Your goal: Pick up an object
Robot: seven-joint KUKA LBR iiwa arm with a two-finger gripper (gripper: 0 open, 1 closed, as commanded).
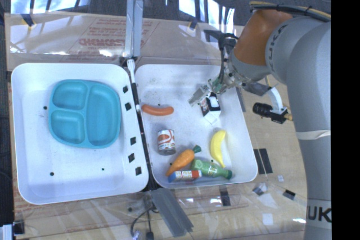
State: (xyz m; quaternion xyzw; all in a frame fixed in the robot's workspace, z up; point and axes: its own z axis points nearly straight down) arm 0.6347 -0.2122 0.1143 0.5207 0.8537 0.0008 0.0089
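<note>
My gripper (204,100) hangs over the upper right part of the right bin (174,80), with its fingers spread and nothing between them. The arm reaches in from the right, its orange band above the wrist. Left of the gripper and apart from it, an orange-red sausage (157,110) lies flat. Lower down are a small can (166,141), a carrot (183,159), a yellow banana (217,146) and a green bottle (203,171) lying on its side by the bin's front wall.
The left bin (22,137) holds a blue divided plate (85,112). A ridge with black clips separates the two bins. Clear plastic sheeting and a grey post stand behind the bins.
</note>
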